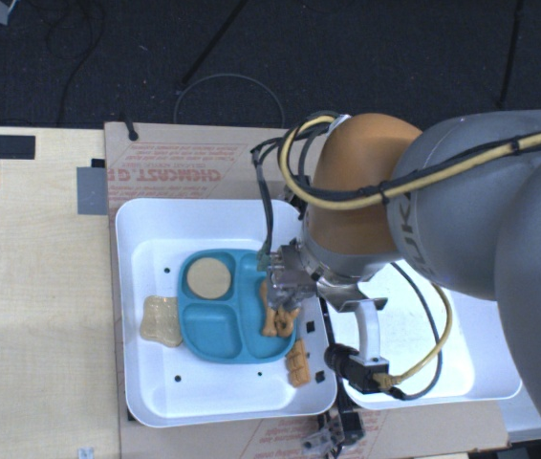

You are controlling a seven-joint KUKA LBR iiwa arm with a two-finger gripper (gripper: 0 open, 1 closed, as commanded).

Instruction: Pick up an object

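Bins sit side by side on the bench, and the left bin carries most of what can be seen. A blue divided tray lies flat in its middle, slightly turned, with a round tan disc resting in the tray's upper left compartment. Just off the tray's left edge, touching it or nearly so, a pale yellowish lumpy piece lies on the bin floor. At the tray's right side a small orange-brown object sits over the narrow right compartment, and a second orange-brown object lies just below and to the right of the tray's lower right corner, on the bin floor close to the wall shared with the right bin. The grey arm comes in from the right with its orange band above the wrist, yellow and black cables looping around it. The gripper hangs low over the tray's right edge, directly above the upper orange-brown object; its metal parts crowd together there and I cannot tell whether it stands wide, narrow, or closed on anything. A brown cardboard sheet with printed lettering lies beneath the bins.
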